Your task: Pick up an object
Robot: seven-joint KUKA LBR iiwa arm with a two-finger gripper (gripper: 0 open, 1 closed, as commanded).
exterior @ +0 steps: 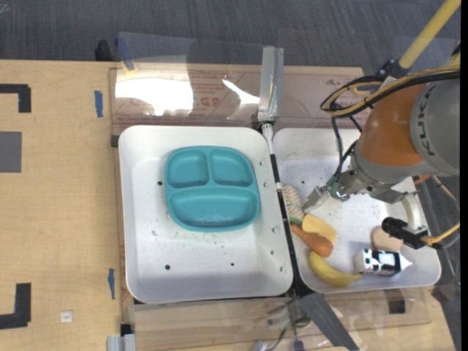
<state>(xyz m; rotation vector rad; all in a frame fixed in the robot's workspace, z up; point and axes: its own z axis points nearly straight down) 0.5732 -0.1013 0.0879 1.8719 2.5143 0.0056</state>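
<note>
The gripper [320,194] is placed low in the right bin [307,159], near the divider. Just below it a carrot [313,238] is laid, and below that a banana [330,270]. A small box [381,262] is set down to its lower right. Well left, a divided plate [212,188] is lodged in the left bin [139,218].

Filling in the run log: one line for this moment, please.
arm: over right bin | gripper: above carrot | banana: in bin | teal plate: left bin

place: robotics lab | cues: plywood bench [58,196], taped markers, two white bins [139,218], cabling
</note>
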